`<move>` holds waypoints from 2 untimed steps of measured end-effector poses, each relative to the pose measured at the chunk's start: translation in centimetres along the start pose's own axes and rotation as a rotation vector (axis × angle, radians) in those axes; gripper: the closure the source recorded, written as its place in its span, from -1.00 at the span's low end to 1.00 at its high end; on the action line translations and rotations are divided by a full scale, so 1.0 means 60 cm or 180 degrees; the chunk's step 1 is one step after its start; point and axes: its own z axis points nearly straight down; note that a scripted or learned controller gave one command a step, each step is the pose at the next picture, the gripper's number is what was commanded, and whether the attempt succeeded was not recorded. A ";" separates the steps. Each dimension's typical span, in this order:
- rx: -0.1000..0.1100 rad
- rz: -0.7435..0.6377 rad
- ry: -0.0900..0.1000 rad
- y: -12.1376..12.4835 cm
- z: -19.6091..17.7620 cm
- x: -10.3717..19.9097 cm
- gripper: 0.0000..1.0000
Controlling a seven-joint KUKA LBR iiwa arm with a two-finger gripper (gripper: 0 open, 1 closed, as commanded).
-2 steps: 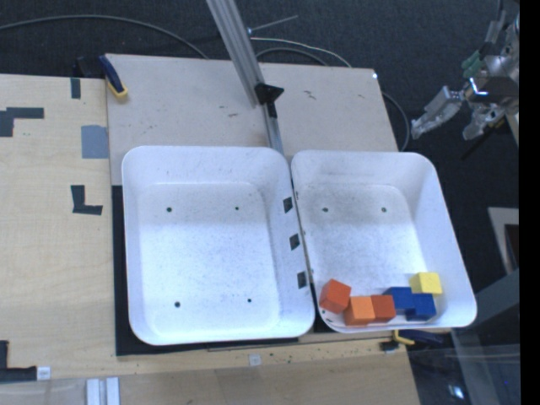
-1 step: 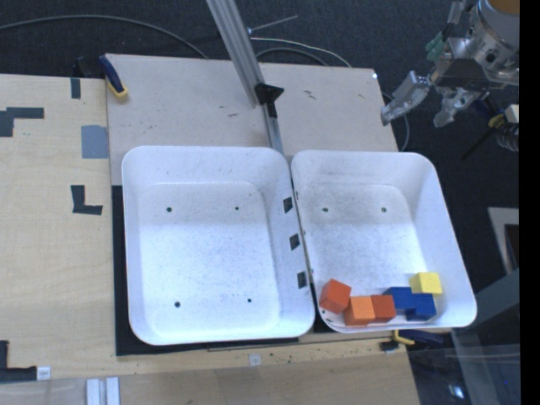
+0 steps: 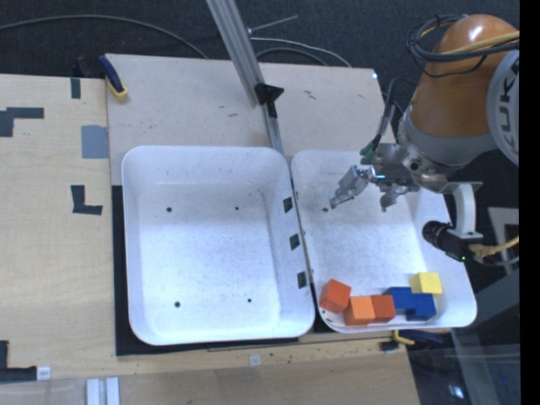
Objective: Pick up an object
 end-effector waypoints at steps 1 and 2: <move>-0.0061 0.0004 -0.0011 0.032 -0.259 -0.086 -1.00; -0.0027 0.0008 -0.0011 0.099 -0.205 -0.145 -1.00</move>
